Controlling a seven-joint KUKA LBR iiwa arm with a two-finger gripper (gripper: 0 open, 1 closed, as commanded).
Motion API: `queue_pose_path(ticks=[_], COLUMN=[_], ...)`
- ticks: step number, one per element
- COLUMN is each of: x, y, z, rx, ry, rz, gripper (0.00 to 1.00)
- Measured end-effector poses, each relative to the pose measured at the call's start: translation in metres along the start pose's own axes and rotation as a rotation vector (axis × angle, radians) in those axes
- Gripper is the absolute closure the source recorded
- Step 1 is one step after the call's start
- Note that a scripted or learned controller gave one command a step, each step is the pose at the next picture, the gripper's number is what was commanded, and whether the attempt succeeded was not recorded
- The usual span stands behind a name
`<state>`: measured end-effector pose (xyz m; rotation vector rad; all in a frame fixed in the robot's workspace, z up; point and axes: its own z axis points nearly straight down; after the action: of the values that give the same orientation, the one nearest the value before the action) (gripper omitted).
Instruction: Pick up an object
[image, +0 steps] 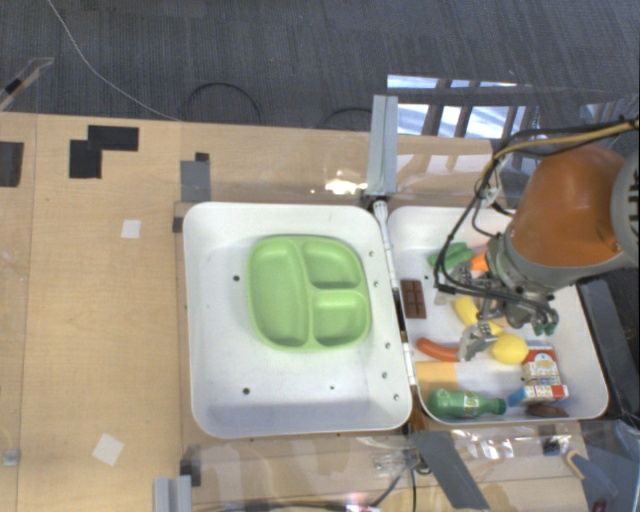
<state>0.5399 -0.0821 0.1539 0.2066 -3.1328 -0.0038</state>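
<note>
The lemon (509, 347), a smooth yellow oval that looks like moulded plastic, lies in the right bin (598, 392), toward its near half. The tool (478, 343) hangs just beside it on its left, metal fingers pointing down over the bin floor. The fingers stand a little apart with only white floor between them; nothing is held.

Step in hand, as judged: descent onto a target, grasp not yet made. Likeliest targets are the lemon or the second yellow piece (466, 310) just above the tool, partly under the wrist. The next move calls for centring over one piece, dropping until the fingers straddle it, then closing. The round glossy shapes may squirt out sideways.

Other pieces in the same bin:
- red-orange chilli-like piece (437, 349), slim and curved, left of the tool.
- pale orange block (437, 373), blunt-ended, against the left wall.
- green bottle (466, 404), lying on its side along the near wall, glossy.
- small red-and-white carton (541, 368), printed, boxy, right of the lemon.
- brown chocolate bar (412, 298), flat and segmented, by the dividing wall.
- green pieces (455, 256) at the far side, shape unclear under the arm.

The left bin (215, 400) holds a green divided plate (306, 291), matte, three compartments, rounded corners. Both bins sit on a pale wooden surface (90, 330).
</note>
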Motion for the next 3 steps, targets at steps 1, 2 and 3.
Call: queue_pose_path(ticks=[1, 2, 3], x=[-0.039, -0.045, -0.05], y=[-0.044, -0.043, 0.015], z=[0.064, 0.049, -0.115], rx=[0.004, 0.007, 0.0], ry=[-0.018, -0.036, -0.021], rz=[0.252, 0.244, 0.461], gripper=[0.0, 1.0, 1.0])
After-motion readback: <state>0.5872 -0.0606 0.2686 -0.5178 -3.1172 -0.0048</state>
